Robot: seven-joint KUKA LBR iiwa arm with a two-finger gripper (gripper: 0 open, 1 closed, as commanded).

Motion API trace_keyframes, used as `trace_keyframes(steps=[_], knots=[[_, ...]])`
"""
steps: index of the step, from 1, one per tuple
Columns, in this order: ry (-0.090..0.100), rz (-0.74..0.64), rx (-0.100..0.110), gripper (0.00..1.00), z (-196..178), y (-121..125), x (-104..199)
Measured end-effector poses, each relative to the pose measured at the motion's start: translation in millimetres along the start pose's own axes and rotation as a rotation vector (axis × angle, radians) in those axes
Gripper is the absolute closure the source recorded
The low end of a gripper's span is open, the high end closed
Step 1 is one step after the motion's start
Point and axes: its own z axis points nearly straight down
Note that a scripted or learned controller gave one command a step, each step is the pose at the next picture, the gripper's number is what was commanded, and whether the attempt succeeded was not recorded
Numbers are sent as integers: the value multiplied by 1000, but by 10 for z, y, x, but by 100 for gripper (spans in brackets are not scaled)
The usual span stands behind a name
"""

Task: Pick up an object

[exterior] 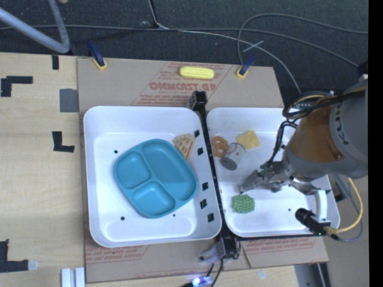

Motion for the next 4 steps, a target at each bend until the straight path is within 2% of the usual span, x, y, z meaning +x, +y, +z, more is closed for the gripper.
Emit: trace_keyframes(steps=[1,2,3,4], knots=[[0,-1,-2,100,-129,9,2],[-2,0,-8,100,-699,-76,-23],[-3,-1,-9,100,-1279,-7,-82],[-2,-1,-7,100,-1509,-2,-80]])
